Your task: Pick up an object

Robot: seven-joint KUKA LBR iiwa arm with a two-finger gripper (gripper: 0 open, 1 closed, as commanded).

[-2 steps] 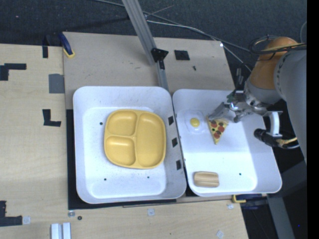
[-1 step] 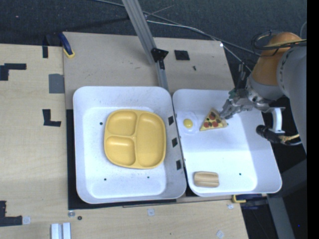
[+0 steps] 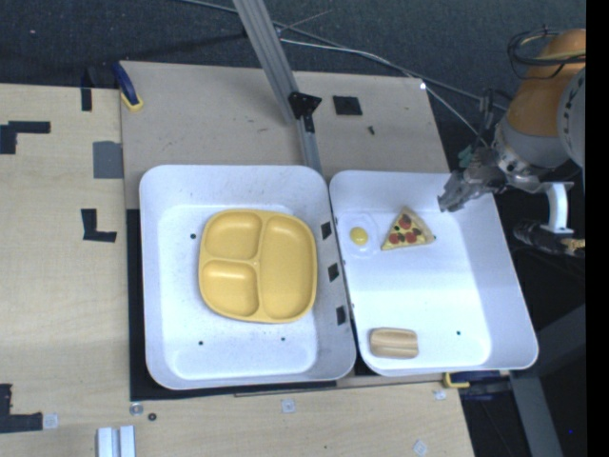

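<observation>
I'm looking down on a pale wood-grain table, its top dotted with black tape marks and one grey patch. Beyond its far edge I see dark blue-grey carpet, with thin cables trailing across it. A grey metal pole slants down from the top onto the table. At the far left corner there's a blue-and-yellow clamp. Lighting's even, soft, no hard shadows.

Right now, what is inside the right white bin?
The right bin holds three things, all apart: a pizza slice, a small yellow round piece beside it, and a bread roll near the front edge. The hand covers a little of the far corner.
</observation>
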